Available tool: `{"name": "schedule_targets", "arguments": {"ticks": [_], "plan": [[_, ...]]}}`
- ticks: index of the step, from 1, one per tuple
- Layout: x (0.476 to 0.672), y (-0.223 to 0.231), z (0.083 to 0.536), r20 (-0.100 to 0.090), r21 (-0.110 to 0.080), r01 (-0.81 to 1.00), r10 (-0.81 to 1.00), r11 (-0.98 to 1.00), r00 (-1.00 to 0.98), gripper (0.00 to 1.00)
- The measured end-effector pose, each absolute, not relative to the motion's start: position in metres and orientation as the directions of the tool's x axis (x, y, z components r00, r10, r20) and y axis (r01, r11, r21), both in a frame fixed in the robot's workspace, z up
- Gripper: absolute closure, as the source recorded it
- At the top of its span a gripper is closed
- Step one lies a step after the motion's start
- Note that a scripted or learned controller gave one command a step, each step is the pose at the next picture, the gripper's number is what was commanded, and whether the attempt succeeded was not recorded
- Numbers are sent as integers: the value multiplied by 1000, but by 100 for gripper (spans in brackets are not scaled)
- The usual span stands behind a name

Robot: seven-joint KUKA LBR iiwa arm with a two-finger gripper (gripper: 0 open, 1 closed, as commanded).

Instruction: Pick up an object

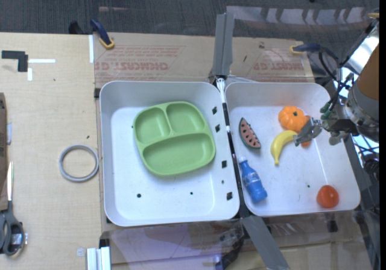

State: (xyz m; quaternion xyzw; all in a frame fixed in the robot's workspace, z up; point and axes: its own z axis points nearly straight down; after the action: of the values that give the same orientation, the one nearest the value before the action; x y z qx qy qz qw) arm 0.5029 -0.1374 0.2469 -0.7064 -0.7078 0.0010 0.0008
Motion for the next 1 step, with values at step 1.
{"name": "schedule_targets", "arguments": {"ticks": [1], "plan": [[571, -110, 165, -1, -4, 1000, 1000, 0, 0, 0]]}}
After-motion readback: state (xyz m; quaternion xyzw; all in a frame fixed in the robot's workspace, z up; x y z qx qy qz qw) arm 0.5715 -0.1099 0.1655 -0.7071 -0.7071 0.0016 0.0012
